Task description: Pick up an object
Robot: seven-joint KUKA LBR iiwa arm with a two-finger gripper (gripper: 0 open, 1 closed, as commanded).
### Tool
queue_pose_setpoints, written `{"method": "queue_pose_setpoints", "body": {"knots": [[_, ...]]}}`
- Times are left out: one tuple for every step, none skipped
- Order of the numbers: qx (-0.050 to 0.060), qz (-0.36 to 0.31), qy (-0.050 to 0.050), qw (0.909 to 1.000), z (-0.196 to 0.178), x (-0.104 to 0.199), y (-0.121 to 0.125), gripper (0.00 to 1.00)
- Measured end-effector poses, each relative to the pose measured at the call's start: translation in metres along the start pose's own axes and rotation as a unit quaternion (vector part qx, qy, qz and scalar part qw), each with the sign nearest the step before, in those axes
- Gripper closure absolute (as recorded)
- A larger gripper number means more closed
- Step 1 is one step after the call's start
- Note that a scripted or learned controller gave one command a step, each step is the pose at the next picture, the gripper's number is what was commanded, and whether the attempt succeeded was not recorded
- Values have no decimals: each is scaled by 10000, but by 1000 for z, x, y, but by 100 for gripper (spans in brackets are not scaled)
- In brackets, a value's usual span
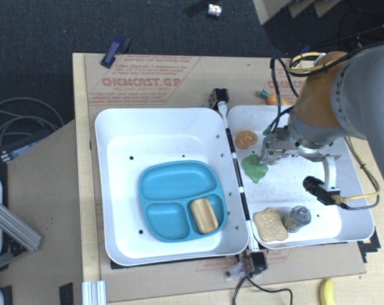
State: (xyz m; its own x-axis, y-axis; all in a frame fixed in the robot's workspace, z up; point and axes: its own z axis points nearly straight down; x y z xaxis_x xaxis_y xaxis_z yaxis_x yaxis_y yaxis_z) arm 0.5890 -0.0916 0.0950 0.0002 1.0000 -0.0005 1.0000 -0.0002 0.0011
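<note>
My gripper point(268, 155) reaches in from the right and hangs low in the right bin point(344, 230), right over a green leafy object point(254, 168) beside the centre divider. Its tip touches or nearly touches the green object's upper right edge. A round orange-brown piece point(245, 139) lies just up-left of the gripper. A beige bread-like piece point(270, 226) and a small grey round object point(298, 217) sit near the right bin's front wall. The grey arm with its orange band point(315, 100) hides the bin's back right part.
The left bin point(115, 170) holds a blue divided tray point(172, 180) with a tan cylinder point(204, 215) in its lower right compartment. A black part with a cable point(322, 191) hangs over the right bin. A small yellow object point(327, 292) lies on the bench front.
</note>
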Motion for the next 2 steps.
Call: {"method": "queue_pose_setpoints", "body": {"knots": [[-22, -12, 1, 10000, -92, 27, 78, 100], [2, -5, 0, 10000, -90, 27, 76, 0]]}}
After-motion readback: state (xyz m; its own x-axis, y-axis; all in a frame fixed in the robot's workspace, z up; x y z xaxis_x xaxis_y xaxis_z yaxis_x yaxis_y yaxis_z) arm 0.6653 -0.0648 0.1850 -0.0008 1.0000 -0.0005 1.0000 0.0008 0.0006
